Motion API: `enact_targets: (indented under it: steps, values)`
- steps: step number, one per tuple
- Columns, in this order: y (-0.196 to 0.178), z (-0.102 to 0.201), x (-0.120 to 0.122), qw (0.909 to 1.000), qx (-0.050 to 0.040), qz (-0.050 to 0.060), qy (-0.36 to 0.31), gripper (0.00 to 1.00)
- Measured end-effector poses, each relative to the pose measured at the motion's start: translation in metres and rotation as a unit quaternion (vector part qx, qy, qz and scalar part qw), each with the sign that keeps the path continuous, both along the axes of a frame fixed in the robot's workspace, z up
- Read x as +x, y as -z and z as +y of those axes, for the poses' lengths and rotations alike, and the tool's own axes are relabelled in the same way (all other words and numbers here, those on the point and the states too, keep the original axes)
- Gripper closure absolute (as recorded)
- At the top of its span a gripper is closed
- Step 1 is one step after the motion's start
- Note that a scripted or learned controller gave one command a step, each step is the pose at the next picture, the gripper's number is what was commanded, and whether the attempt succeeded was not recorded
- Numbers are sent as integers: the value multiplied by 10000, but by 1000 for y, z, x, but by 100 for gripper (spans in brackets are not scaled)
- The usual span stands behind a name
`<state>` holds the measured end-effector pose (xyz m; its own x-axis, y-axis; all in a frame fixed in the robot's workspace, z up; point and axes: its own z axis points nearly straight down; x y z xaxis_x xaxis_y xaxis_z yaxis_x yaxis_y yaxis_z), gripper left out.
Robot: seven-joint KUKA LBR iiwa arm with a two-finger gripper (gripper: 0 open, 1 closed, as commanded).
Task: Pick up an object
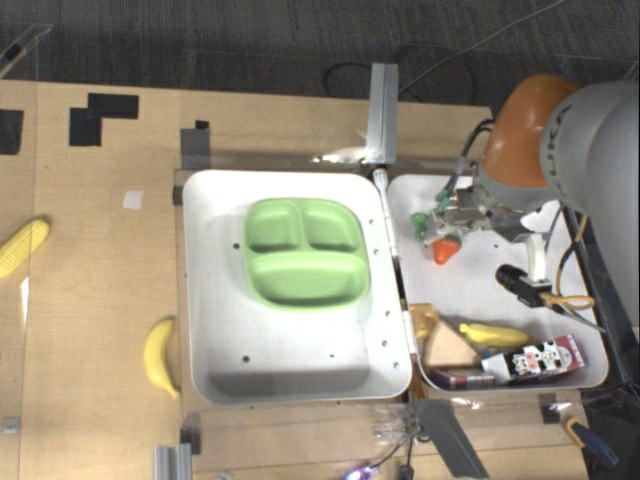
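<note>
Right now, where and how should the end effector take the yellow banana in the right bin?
Grip the yellow banana across its middle, coming straight down. It lies flat, lengthwise left to right, so close across its narrow width. The tan wedge crowds its left end and the printed box its right.

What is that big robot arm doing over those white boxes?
The grey and orange robot arm is reaching down into the right bin, trying to pick something up. Its gripper is low at the bin's far end, right by a small orange and green toy. More things lie at the near end of that bin. The left bin holds a green divided plate.
</note>
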<state>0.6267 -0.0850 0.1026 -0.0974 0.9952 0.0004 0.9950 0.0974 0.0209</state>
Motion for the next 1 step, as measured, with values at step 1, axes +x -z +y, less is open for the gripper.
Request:
enact_targets:
  steps: [1]
  values:
    - [-84,56,-11,9973,1,72,726,100]
